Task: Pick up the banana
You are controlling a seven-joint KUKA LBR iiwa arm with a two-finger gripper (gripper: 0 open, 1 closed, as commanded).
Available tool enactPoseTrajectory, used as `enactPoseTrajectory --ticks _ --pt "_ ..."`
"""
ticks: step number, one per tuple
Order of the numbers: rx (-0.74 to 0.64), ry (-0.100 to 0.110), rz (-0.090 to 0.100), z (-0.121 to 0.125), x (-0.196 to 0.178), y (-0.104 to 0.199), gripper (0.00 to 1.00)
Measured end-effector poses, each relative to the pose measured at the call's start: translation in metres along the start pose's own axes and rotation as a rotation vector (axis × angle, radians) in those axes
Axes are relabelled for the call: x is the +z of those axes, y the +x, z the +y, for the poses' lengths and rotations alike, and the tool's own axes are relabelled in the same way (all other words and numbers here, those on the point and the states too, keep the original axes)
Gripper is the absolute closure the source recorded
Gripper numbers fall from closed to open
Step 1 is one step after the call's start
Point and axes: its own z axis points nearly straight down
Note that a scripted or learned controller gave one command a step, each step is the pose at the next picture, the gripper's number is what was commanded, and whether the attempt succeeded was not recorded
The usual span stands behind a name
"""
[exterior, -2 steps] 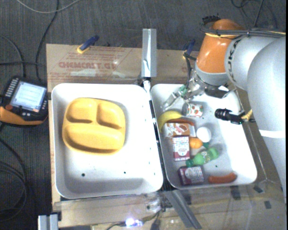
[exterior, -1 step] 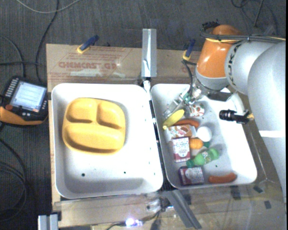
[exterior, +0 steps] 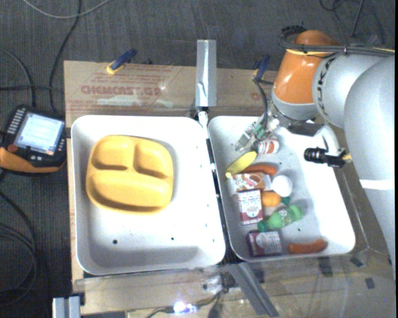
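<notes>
Claw (exterior: 255,136) tips too small/blurred to read; arm (exterior: 358,105) cut by rt edge.

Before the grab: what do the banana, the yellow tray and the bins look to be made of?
Banana: likely moulded plastic toy, judging by its even yellow and smooth skin; too small to be sure.
Yellow tray: seems hard plastic, with soft sheen and rounded moulded compartments.
Left bin and right bin: probably glossy white plastic, given the rounded corners and light glare.
</notes>
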Motion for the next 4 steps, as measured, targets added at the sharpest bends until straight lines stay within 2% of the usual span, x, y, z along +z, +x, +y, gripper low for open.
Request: enactPoseTrajectory --ticks 1,2,3,4 --pt "0.276 0.008 0.008 0.048 -0.083 0.081 1.00" --pt "0.276 0.008 0.008 0.048 -0.083 0.081 0.00" --pt "0.387 0.007 0.006 -0.018 -0.085 0.062 0.00" --pt "0.357 -0.002 0.001 -0.049 0.011 0.034 0.00"
